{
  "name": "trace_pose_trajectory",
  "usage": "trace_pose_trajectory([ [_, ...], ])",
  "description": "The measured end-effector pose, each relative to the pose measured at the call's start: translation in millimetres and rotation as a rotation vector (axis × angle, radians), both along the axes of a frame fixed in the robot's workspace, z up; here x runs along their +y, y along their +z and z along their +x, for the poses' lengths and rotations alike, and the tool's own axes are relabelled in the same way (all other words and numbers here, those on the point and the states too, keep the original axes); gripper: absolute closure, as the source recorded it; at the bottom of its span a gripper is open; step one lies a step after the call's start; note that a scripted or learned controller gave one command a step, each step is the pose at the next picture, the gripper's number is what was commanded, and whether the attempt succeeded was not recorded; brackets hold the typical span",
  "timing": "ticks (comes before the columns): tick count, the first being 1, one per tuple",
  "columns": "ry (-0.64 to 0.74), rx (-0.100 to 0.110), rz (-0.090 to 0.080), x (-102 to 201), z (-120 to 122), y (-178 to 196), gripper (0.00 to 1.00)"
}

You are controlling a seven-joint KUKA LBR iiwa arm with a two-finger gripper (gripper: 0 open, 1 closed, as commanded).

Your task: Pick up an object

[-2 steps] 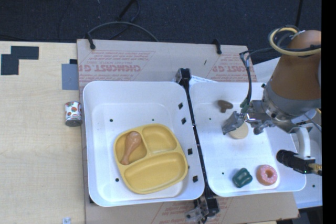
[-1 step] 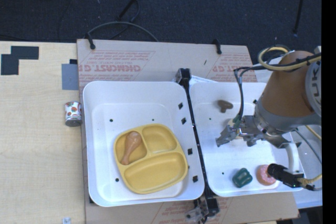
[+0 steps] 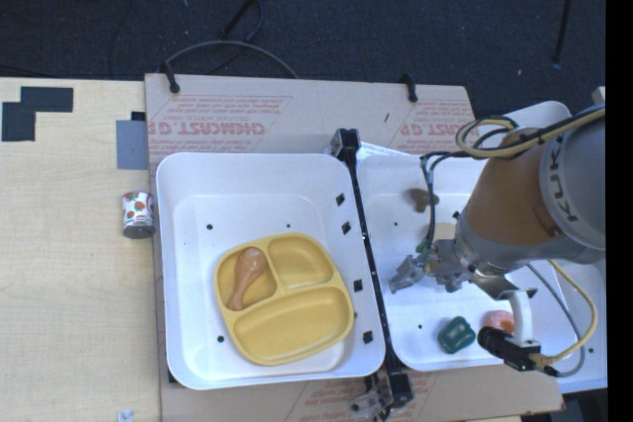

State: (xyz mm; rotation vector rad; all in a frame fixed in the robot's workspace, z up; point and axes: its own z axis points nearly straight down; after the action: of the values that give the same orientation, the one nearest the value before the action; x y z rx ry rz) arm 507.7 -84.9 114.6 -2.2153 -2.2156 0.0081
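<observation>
My gripper [image 3: 407, 274] hangs low over the middle of the right bin [image 3: 396, 351], close to the divider between the two bins. The grey arm with its orange band [image 3: 504, 203] reaches in from the right and covers part of that bin. A dark green block [image 3: 456, 334] lies near the bin's front edge, below and to the right of the gripper. A red-orange object [image 3: 497, 320] sits just right of the block, partly behind a black part of the arm. A small brown object [image 3: 423, 200] rests toward the bin's back. I see nothing held by the gripper.
The left bin [image 3: 188, 212] holds a yellow divided plate [image 3: 297, 326] with a tan drumstick [image 3: 247, 276] in its upper left compartment. A small patterned can [image 3: 137, 213] lies on the bench left of the bins. Cables loop around the arm at the right.
</observation>
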Motion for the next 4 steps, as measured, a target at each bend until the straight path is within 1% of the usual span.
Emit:
trace_pose_trajectory([
  [1, -0.006, -0.003, 0.0, -2, 1, 13, 1.0],
  [2, 0.0, -0.012, -0.003, -9, 7, 72, 1.0],
  [3, 0.0, -0.012, -0.002, -10, 8, 117, 1.0],
  [4, 0.004, -0.008, -0.001, 35, 27, 122, 1.0],
])
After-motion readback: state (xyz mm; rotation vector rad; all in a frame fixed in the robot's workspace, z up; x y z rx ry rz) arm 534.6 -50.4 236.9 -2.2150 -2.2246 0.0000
